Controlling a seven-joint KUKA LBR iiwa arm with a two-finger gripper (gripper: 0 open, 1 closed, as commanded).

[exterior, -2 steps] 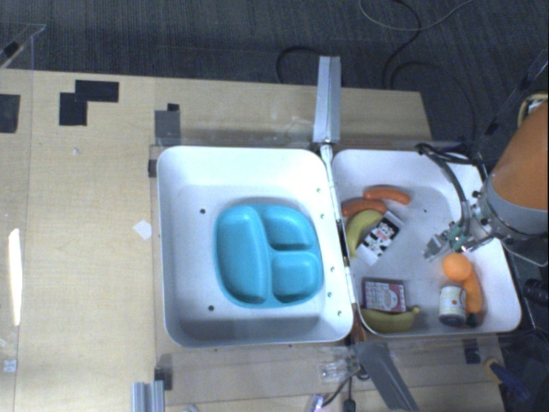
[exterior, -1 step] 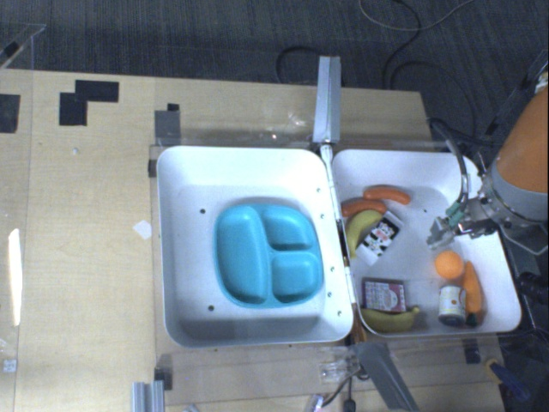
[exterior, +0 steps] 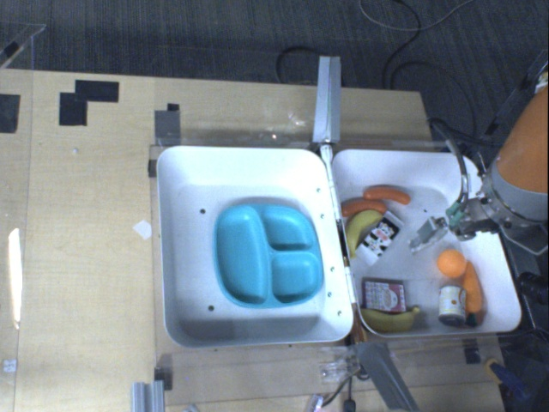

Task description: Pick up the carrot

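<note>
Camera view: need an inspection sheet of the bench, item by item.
Surface: wooden bench bearing a left bin and a right bin.
Job's things: carrot lies near the right bin's right wall, just below an orange.
Clutter: blue divided tray in left bin; two bananas, sausages, small can, cards.
Grippers: gripper sits over the right bin, left of the orange; jaws unclear.
Cables: black cable on the floor.
Surroundings: dark carpet.
</note>
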